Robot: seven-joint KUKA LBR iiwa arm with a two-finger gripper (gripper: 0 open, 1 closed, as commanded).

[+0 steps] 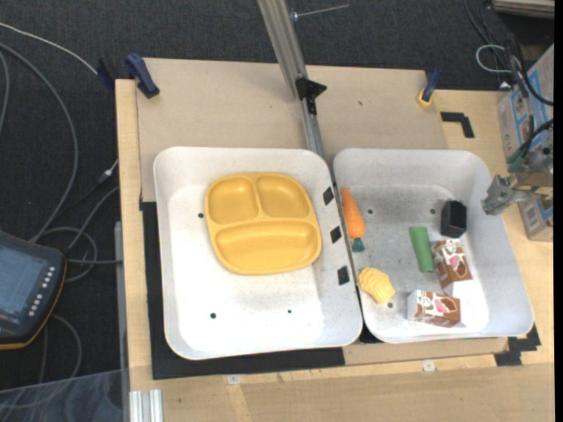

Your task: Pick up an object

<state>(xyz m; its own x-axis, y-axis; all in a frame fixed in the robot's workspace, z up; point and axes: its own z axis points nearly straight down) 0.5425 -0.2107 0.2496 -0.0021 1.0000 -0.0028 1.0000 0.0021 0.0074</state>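
Observation:
The right bin holds an orange carrot by its left wall and a green cylinder in the middle. A small black block lies toward the right, and a yellow corn piece lies near the front left. Two brown-and-white packets sit at the front right. My gripper hangs at the right rim of this bin, just right of the black block and apart from it. Nothing shows in its grasp.
The left bin carries a yellow divided plate. A metal post rises from between the bins at the back. Boxes and cables crowd the bench's right edge.

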